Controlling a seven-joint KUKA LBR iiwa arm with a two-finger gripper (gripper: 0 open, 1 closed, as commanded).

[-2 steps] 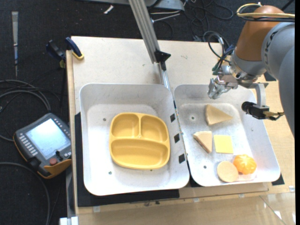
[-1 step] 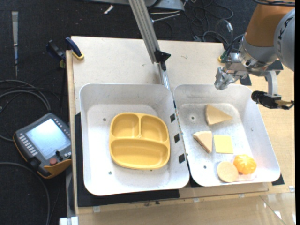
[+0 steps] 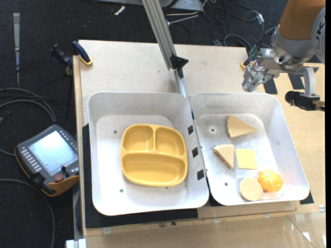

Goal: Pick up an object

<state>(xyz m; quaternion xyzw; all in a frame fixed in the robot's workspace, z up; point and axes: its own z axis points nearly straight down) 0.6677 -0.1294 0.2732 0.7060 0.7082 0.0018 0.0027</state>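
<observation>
Nearest edge, right bin [image 3: 289, 138]: round tan disc [image 3: 251, 189] lying flat, touching an orange fruit-shaped piece [image 3: 270, 181] at its right. Just beyond them, a flat yellow square slice [image 3: 246, 158] with a pale wedge [image 3: 225, 154] beside it on the left. Farther in, a larger tan wedge [image 3: 239, 126] sits alone.

Left bin [image 3: 101, 138] carries a yellow three-compartment tray [image 3: 153, 155], nothing in its compartments.

Handling, judged: all look like light, rigid plastic play food, smooth and likely slippery. The flat slice and disc offer little height to pinch. The far wedge stands clear of its neighbours; taking it across its two straight sides seems the best bet. The orange piece is round and may roll out.

Far right: gripper [image 3: 253, 81] hangs over the surface [image 3: 134, 66] just beyond the right bin's far rim, not over any piece. Jaws: cannot tell whether open or closed. Nothing seen between them.
</observation>
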